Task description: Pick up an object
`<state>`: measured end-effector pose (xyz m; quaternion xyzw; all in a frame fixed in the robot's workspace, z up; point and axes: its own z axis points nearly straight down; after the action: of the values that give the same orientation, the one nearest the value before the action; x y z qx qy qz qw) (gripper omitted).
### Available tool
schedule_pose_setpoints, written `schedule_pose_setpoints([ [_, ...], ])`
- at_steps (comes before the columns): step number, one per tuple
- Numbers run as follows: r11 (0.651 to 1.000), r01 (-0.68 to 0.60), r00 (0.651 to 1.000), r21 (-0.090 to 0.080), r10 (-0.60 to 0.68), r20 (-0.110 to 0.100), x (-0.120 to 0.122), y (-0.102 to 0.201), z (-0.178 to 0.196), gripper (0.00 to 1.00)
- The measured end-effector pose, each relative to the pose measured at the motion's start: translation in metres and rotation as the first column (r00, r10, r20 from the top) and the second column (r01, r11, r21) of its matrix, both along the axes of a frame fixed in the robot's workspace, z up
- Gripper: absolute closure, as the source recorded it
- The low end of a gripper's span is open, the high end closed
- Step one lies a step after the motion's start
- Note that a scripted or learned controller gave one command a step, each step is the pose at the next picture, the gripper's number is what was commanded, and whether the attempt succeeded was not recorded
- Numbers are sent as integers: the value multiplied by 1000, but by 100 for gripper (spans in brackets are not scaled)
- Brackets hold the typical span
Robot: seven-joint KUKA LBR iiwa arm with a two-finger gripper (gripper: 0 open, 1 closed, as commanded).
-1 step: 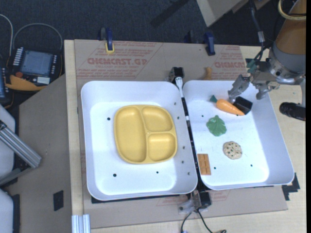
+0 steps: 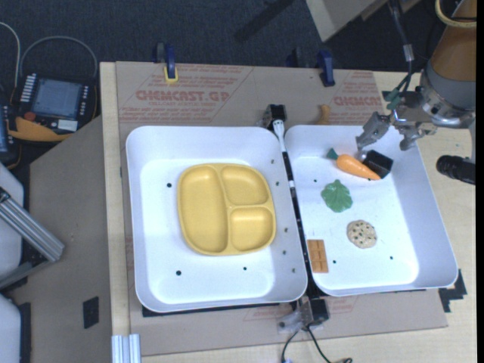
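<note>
Two-finger metal gripper (image 2: 376, 148) is hovering with fingers spread by the right white bin's (image 2: 423, 203) far edge, lining up on the orange toy carrot (image 2: 355, 165); next it's needing to drop and close.

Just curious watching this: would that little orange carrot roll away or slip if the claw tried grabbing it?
Probably. The carrot looks round and tapered, so it may roll or squirt out. It seems smooth, likely a light toy. The gripper hovers beside it.

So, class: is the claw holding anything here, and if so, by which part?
Nothing is visibly held. The claw hovers at the carrot's right end, but no object shows between its fingers.
</note>
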<state>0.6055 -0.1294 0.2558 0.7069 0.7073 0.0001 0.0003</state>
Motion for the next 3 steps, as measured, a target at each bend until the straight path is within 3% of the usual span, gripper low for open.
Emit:
schedule_pose_setpoints([
  [3,1000,1,1000,2,-1,-9,-4,10,-159,0],
])
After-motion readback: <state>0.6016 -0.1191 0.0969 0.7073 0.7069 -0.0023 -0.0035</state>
